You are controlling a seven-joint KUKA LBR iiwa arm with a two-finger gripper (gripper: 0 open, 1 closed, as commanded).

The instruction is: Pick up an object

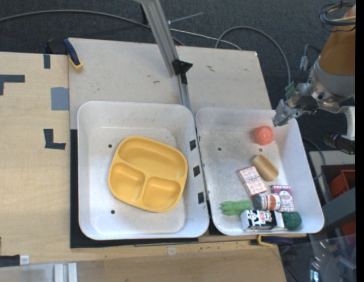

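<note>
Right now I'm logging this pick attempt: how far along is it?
Nothing looks done: the gripper sits at the right bin's upper right rim, with nothing seen between the jaws. In hand: the approach, nearest the orange ball. Left: descending, grasping and lifting.

Light is coming in even and diffuse from above, moderately bright, nothing blowing out. The two white bins [141, 113] are reading slightly grey, with soft faint shadows collecting along their inner walls. The yellow tray [148, 174] is throwing only a thin shadow at its lower edge. The dark floor [241, 10] is going nearly black, losing detail. Whole frame is looking soft and low-res, small labels at lower right smearing. The arm [337, 51] at the right edge is looking blurry.
</note>
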